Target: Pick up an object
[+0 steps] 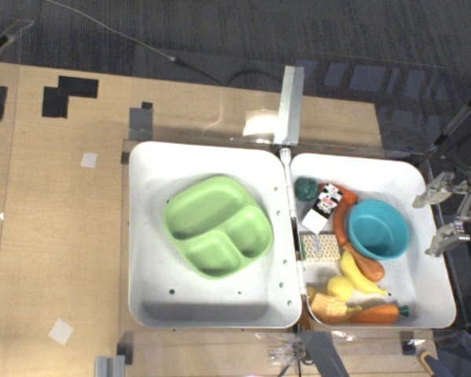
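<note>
Camera view, gripper: the gripper hangs at the right bin's right rim, fingers apart, holding nothing.
Objects: the teal bowl, banana, carrot and small card lie crowded in this bin.
Left bin: a green divided plate.
Advice: I judge the carrot easiest; descend centred over it, fingers across its width.
Writing: the card's print is too small to read.

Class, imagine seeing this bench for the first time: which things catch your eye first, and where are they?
The light green divided plate stands out, lying alone in the left bin. Next comes the teal bowl in the right bin, crowded by toy food: a banana and a carrot below it. The gripper is at that bin's right rim.
</note>
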